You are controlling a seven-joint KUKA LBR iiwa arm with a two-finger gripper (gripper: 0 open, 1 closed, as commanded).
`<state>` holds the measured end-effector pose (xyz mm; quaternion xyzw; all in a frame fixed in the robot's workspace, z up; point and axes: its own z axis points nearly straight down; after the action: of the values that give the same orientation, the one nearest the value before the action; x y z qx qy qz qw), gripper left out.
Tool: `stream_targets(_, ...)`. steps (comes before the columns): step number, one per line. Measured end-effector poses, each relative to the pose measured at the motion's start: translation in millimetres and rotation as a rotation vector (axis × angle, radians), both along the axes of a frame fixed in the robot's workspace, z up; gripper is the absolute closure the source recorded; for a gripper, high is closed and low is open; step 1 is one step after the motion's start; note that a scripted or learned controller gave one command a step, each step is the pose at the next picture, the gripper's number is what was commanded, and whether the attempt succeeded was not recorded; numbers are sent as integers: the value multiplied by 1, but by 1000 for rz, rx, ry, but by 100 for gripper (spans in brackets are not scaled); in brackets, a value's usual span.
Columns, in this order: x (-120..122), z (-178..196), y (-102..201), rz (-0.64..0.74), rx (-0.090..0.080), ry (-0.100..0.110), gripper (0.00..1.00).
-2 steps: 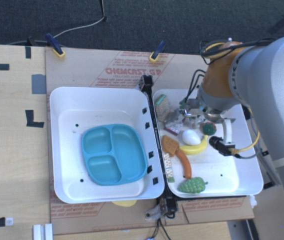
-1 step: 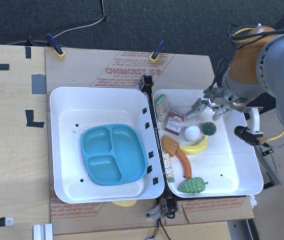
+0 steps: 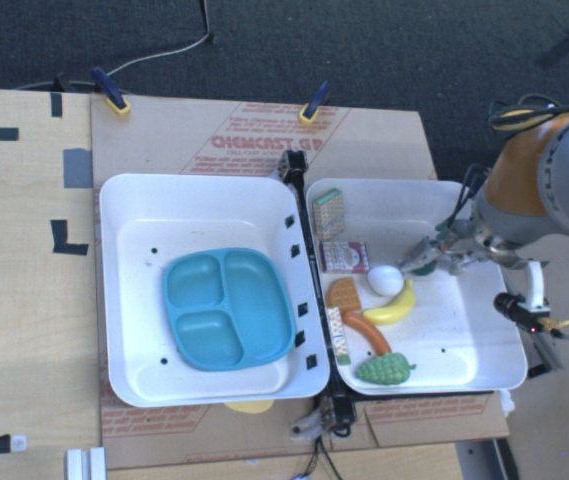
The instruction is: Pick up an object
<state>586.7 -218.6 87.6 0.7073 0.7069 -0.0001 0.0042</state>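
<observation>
Grey and orange, the arm [image 3: 529, 183] enters from 3 o'clock, and its gripper [image 3: 432, 258] hangs low inside the right bin [image 3: 484, 353]; whether it is spread or closed cannot be told. Just at its 9 o'clock lies a smooth white egg [image 3: 385, 280], resting against the curved yellow banana [image 3: 391, 310] below it. Toward 7 o'clock sit an orange carrot [image 3: 369, 332], a bumpy green fruit [image 3: 384, 369] and a tan bread slice [image 3: 342, 293]. Printed cartons [image 3: 330, 213] lie along that bin's left wall. The left bin [image 3: 124, 208] holds a glossy blue tray [image 3: 228, 307] with 3 compartments. Both bins rest on brown cardboard [image 3: 194, 133] clamped to a pale wooden bench [image 3: 14, 268]; dark carpet [image 3: 364, 28] lies beyond at 12 o'clock.
</observation>
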Motion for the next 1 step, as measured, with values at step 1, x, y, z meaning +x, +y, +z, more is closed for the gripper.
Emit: stream_targets(1, 27, 0, 29, 2, 3, 1, 0)
